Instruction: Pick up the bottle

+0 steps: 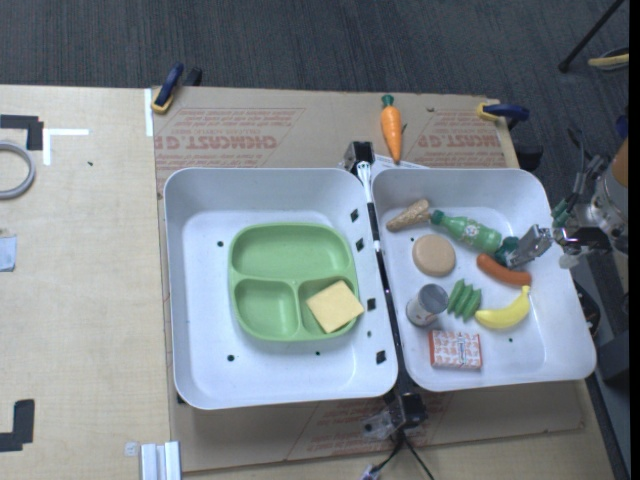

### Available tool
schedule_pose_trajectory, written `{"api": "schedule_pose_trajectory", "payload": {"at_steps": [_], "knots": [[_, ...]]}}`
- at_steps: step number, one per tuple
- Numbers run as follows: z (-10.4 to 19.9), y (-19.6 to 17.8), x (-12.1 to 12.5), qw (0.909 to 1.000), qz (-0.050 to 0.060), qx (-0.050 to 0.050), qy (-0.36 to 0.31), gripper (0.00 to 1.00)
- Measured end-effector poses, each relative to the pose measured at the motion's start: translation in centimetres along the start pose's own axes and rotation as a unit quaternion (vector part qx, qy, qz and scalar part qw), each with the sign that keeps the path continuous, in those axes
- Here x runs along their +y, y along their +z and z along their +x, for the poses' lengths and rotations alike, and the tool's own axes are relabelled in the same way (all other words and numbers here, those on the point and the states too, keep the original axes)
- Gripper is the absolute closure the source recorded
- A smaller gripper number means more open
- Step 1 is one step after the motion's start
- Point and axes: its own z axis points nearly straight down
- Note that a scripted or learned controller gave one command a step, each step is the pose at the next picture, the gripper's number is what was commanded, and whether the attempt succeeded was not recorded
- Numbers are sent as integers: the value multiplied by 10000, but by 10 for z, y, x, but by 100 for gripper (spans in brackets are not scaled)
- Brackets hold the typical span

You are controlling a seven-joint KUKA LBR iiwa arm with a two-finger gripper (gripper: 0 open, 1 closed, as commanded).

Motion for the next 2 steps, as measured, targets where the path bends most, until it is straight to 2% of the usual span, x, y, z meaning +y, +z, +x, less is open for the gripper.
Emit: {"api": "schedule_pose_trajectory", "payload": {"at_steps": [1,2], "knots": [[0,-9,0,10000,-2,-6,-5,100],[-38,-6,-39,10000,0,-1,64,100]]}}
